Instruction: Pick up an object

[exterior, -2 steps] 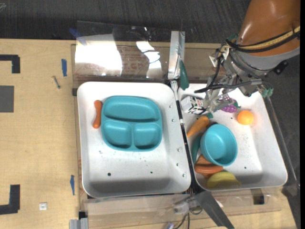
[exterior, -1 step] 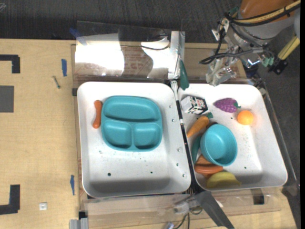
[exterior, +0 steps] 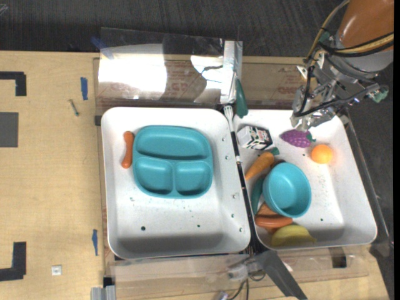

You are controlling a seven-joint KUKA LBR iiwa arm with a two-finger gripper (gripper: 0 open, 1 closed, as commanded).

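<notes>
**A:** Pincer first: hanging at the far side of the right bin, just above the purple grape bunch. Wide or narrow?

**B:** Cannot tell from this angle. Nothing visibly gripped.

**A:** Left to right, then?

**B:** In the left bin, a thin orange stick beside a teal divided tray. In the right bin, a small black-and-white carton, a carrot, a teal bowl, the grapes, then an orange ball near them.

**A:** Step in hand?

**B:** Probably the approach, lined up on the grapes and not yet closed on them.

**A:** Next move?

**B:** Likely a short drop straight down, then a squeeze across the bunch. Needs care with the bin wall close behind and the ball alongside.
</notes>
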